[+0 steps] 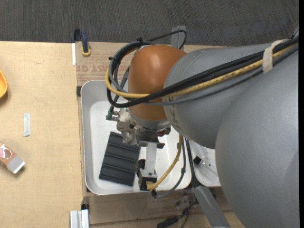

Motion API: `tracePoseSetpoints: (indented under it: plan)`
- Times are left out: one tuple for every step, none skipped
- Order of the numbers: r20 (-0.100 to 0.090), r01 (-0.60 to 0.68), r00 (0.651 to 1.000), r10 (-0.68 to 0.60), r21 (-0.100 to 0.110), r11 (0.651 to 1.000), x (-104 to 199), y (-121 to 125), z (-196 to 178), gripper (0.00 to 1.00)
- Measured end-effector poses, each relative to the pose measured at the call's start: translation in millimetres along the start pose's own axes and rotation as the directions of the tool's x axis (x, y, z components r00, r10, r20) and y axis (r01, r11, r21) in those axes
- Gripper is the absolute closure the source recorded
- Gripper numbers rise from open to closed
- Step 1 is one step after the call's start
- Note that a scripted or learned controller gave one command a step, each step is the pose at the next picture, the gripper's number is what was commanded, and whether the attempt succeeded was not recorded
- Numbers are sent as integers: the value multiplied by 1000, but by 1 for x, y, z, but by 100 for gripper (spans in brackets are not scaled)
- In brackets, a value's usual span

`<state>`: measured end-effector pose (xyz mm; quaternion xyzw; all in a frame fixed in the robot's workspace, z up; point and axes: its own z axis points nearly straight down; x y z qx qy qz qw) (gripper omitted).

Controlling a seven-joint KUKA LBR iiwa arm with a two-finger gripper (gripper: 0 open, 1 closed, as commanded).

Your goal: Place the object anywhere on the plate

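Down inside the shallow white plastic bin (pixel 90 127), your gripper (pixel 147 177) hangs beside the dark ribbed rectangular block (pixel 118 159), probably lining up a grasp, though its clench you cannot tell.

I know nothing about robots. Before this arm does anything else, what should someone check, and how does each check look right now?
1. Pincer is down inside the left bin: ok.
2. Something is held in the pincer: cannot tell, the arm blocks the view.
3. Dark ribbed block lies flat on the bin floor, beside the pincer: ok.
4. Plate is located: cannot tell, the arm covers most of the bench to the right.
5. Cables hang clear of the block: ok.
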<state>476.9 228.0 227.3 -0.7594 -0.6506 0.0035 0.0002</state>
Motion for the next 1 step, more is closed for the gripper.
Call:
tracePoseSetpoints:
  plan:
    - [0, -1, 1000, 1, 0, 1000, 0, 0, 0, 0]
